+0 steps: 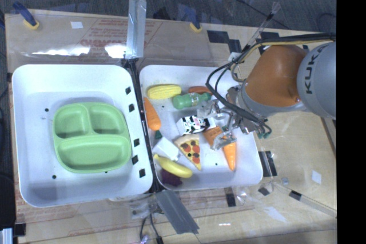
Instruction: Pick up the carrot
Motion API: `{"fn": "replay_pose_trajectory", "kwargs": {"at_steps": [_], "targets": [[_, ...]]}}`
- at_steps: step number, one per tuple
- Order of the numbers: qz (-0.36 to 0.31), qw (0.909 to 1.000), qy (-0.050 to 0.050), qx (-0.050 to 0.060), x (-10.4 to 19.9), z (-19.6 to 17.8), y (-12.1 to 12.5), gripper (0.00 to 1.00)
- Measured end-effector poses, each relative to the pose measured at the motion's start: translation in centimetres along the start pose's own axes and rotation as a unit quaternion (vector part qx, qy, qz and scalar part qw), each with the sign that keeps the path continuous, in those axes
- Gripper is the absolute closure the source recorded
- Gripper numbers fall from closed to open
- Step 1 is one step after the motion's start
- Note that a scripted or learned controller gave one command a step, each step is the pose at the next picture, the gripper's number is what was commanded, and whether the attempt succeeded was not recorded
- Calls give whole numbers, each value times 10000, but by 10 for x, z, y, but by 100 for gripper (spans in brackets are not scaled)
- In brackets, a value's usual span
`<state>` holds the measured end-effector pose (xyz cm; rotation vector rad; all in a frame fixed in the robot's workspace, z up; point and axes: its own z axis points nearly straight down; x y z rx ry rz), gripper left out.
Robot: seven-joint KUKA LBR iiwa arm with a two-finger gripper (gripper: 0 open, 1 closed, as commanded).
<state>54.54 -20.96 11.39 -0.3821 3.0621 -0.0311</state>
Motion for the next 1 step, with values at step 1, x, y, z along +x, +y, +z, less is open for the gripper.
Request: {"fn": "replay_pose_trajectory", "kwargs": {"at_steps": [1], "targets": [[-303,9995,6,9,3,0,-1,0]]}}
